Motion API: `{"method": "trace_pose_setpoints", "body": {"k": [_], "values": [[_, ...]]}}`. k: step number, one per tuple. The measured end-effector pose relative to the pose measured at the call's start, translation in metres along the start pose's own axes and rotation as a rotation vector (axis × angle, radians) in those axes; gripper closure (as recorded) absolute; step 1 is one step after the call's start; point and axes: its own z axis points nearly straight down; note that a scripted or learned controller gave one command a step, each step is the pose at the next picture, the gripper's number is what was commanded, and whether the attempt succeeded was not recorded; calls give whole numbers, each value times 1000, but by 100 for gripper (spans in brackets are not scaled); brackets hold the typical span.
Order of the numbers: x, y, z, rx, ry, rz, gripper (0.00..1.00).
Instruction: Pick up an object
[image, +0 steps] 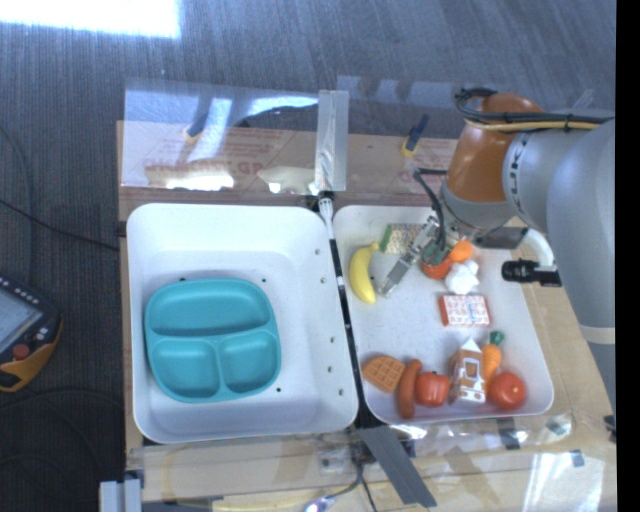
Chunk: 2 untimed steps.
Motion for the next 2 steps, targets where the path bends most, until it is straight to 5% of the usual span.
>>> {"method": "trace_pose_setpoints", "body": {"k": [1,2], "values": [[41,-53,3,-26,-29,130,0],[52,-94,4,-29,-31,200,0]]}}
